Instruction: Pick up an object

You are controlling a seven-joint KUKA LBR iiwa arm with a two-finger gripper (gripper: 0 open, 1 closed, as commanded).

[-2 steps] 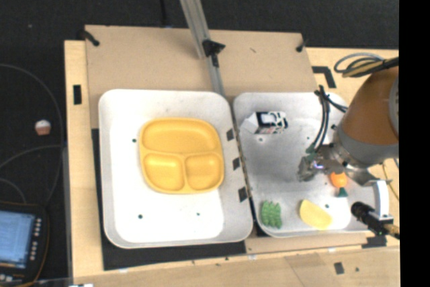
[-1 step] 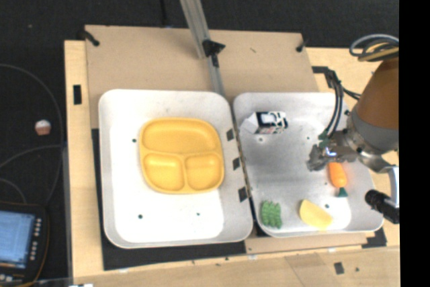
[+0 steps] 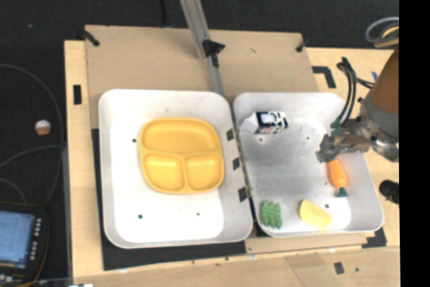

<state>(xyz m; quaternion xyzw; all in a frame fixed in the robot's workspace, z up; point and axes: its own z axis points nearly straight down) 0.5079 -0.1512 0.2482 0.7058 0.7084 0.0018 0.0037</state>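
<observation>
The gripper (image 3: 334, 148) hung just above the toy carrot (image 3: 337, 173); its opening could not be told. The carrot looked light, stiff and smooth, best pinched across its thick middle

Orange carrot (image 3: 337, 174) lies flat in my right bin, near its right wall. Its green tip points toward the near edge.

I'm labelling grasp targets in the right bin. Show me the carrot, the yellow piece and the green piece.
carrot (image 3: 337, 173), camera view, middle of its orange body.
yellow piece (image 3: 314, 214), camera view, centre of its top.
green piece (image 3: 271, 213), camera view, centre of its bumpy top.
</observation>
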